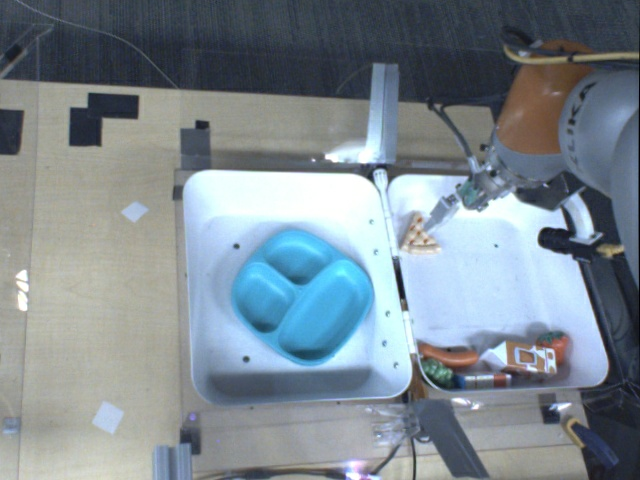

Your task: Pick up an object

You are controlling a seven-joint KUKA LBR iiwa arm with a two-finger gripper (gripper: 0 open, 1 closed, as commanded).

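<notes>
1. Reaching in from the right, the grey arm with the orange band holds its gripper [447,206] low over the upper left part of the right bin [520,298]. The tip is just beside a small tan wedge-shaped object [419,234], maybe a toy pizza slice, which lies near the wall between the two bins.

2. Whether the tool is apart or together, I cannot tell; it is too small and thin at this angle. Nothing is seen clamped in it, and the wedge seems to rest on the bin floor, so I judge that no object is picked up yet.

3. The other candidates lie along the lower edge of the right bin, well apart from the gripper: an orange carrot-like toy [452,353], a small carton with orange print [528,356], a green round piece [434,371] in the corner, and a thin marker-like item [492,378]. They are crowded together and some are touching.

4. The left bin [210,298] holds a blue divided plate [302,295] with three compartments, lying near its middle.

5. My judgement of progress: the approach is nearly done, because the gripper is near the wedge. What is left is the main part: to close on the object, to lift it free from the bin, and to show that it is really held.
</notes>
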